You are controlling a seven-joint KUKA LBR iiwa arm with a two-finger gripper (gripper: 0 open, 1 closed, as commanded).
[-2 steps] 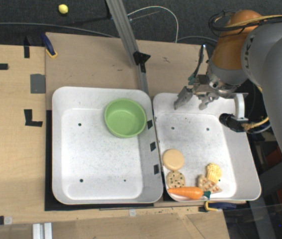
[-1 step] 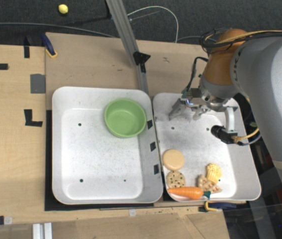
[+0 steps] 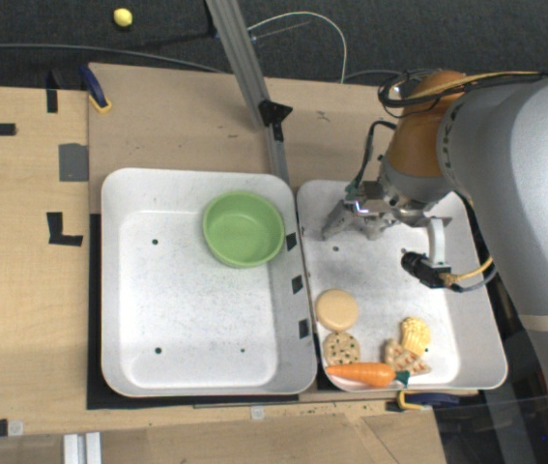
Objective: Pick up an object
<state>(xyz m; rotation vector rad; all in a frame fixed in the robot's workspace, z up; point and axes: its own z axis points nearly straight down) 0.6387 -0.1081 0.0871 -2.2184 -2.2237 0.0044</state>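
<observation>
Gripper (image 3: 343, 222) sat over the upper-left part of the right bin (image 3: 467, 356), fingers spread apart w/ nothing between them, tips pointing down-left toward the bin floor. Arm (image 3: 505, 162) came in from the right, orange band (image 3: 418, 143) just up-right of the gripper. Food items lay well below the gripper along the bin's near edge: round bun (image 3: 336, 309) nearest, straight below; cookie (image 3: 340, 346) just under the bun, touching or nearly so; carrot (image 3: 360, 375) below that, lying flat along the front rim; corn (image 3: 414, 334) down-right of the gripper, w/ a small tan piece (image 3: 404, 358) just beneath it, too small to ID. None touched the gripper. Green bowl (image 3: 244, 228) sat left of the gripper, across the divider, upright in the upper-right part of the left bin (image 3: 158, 356). Yellow ball (image 3: 123, 16) lay far up-left, off the bench on the dark floor.
</observation>
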